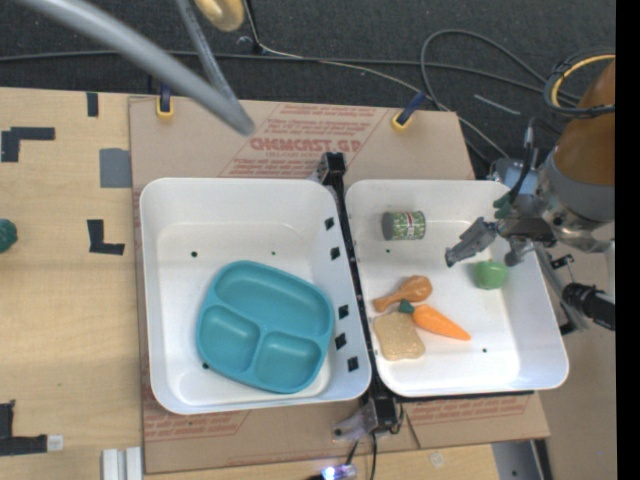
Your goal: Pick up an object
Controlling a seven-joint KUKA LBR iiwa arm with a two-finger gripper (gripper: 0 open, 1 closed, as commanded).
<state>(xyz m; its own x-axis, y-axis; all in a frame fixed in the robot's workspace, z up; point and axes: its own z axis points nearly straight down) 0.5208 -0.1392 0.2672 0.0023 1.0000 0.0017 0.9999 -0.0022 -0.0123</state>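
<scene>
1. Small round green plastic object point(490, 274) lies in the right white bin point(520, 368), directly under the jaws point(492, 244).
2. Jaws spread apart, gripping nothing.
3. Closing and lifting remain; nothing is picked yet.

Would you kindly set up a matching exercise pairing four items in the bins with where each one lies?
Things:
1. blue tray
2. green can
3. carrot
4. green ball

Places:
A. near the back of the right bin, lying on its side
B. in the left bin
C. by the right bin's right wall, just below the gripper
D. in the front half of the right bin, beside a tan slice

Pairs: 1-B, 2-A, 3-D, 4-C
</scene>
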